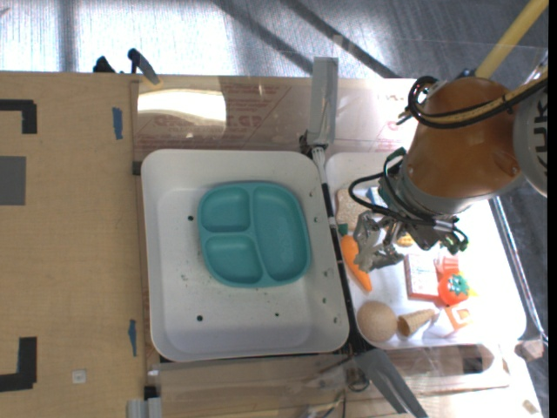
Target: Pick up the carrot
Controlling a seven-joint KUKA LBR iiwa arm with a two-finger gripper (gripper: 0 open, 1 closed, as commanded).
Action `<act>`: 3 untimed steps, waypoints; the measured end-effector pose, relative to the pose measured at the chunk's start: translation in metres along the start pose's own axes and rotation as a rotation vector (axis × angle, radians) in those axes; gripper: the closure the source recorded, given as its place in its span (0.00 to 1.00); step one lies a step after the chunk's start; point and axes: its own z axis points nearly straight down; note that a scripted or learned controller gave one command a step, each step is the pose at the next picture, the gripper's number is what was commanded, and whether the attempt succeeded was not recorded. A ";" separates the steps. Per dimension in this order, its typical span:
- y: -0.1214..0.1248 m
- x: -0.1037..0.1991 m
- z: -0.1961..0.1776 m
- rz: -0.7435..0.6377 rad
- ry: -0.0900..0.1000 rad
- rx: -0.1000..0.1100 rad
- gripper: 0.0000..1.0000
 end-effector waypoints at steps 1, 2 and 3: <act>0.030 -0.012 0.000 -0.110 0.003 -0.002 0.00; 0.007 0.043 0.000 -0.046 0.005 0.000 0.00; -0.003 -0.019 0.000 -0.245 0.000 -0.001 0.00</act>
